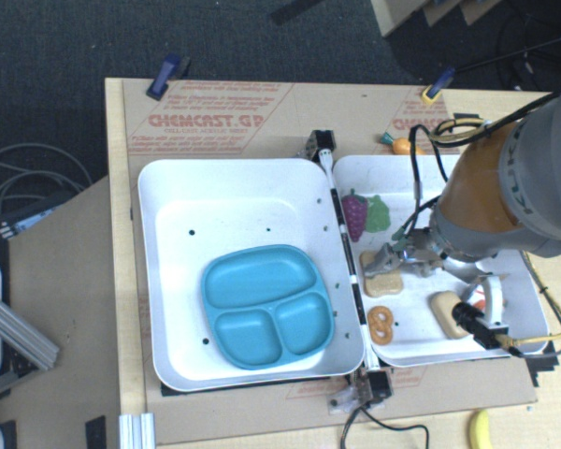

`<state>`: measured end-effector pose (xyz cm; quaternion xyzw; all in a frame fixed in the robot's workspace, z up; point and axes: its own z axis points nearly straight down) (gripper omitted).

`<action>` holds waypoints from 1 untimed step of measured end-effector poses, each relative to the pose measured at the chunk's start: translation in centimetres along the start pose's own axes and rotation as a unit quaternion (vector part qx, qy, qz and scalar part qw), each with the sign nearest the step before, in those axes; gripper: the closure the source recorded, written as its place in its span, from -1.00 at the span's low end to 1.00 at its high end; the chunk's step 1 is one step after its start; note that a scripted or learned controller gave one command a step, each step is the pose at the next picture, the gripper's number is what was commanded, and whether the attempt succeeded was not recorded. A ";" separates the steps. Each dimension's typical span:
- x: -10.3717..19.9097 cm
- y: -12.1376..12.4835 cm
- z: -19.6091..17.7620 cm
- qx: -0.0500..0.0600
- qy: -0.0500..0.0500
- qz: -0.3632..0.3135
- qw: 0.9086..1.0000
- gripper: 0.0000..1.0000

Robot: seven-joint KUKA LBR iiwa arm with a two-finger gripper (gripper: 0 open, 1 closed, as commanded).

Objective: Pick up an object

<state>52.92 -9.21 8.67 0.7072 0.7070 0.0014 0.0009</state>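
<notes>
My gripper (389, 258) is low over the left half of the right bin (421, 352), on the end of the grey and orange arm. Right under it lies a flat tan piece (384, 287), touching or nearly touching it; I cannot tell which. Behind the gripper lie a bunch of purple grapes (355, 215) and a green item (380, 213). In front of it sits a brown pretzel (381, 324). A pale tan loaf-shaped piece (445, 312) lies to the right, partly under the arm, beside a small red item (478, 298).
The left bin (168, 204) holds a blue divided plate (266, 304). A black clip (322, 143) joins the bins at the back and another sits at the front (374, 384). An orange item (402, 144) lies on the board behind the right bin. Cables run over the arm.
</notes>
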 end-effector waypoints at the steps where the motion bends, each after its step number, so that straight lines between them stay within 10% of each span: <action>1: -0.8 1.1 0.0 0.000 0.000 -0.001 1.000 -1.00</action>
